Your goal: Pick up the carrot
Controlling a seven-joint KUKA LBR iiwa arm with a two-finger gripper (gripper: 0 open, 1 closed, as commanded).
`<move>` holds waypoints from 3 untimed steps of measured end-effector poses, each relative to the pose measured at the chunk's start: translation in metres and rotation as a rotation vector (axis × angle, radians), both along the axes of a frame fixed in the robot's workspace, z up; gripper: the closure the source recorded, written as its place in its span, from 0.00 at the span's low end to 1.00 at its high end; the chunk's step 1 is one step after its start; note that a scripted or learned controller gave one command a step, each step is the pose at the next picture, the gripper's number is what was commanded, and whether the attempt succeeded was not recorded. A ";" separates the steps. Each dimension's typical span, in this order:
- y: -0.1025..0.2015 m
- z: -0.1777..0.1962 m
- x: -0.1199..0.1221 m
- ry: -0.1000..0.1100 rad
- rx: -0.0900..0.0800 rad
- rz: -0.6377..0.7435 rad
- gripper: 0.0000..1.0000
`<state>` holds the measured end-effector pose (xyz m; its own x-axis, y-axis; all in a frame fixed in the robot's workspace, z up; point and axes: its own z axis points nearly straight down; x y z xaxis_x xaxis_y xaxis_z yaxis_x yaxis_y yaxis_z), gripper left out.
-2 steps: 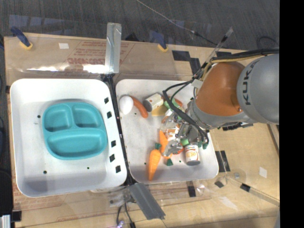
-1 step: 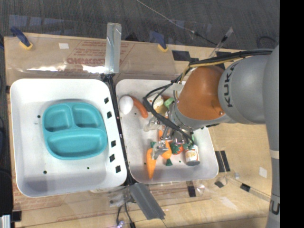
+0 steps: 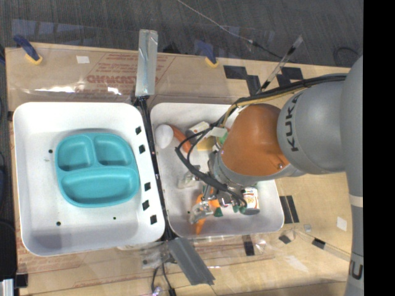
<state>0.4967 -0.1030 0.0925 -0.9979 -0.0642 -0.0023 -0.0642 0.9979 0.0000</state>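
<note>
The carrot [image 3: 199, 226] is a small orange piece lying near the front wall of the right bin [image 3: 271, 217]; its upper part is hidden under the gripper. My gripper [image 3: 206, 206] hangs low over it, right at the carrot's upper end, below the orange wrist band [image 3: 253, 143]. Metal parts and cables of the gripper cover the spot where it meets the carrot, so I cannot see whether the carrot is held.
The right bin also holds a white egg-shaped object [image 3: 163, 134], an orange item [image 3: 181, 134] beside it, a small packet [image 3: 250, 201] and other bits under the arm. A teal divided plate [image 3: 95, 168] lies in the left bin [image 3: 24, 184].
</note>
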 end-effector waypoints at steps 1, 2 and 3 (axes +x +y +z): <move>0.002 0.010 0.002 -0.003 0.000 0.009 1.00; -0.021 0.165 0.002 -0.009 -0.006 0.280 1.00; -0.027 0.017 -0.008 -0.005 -0.002 0.265 1.00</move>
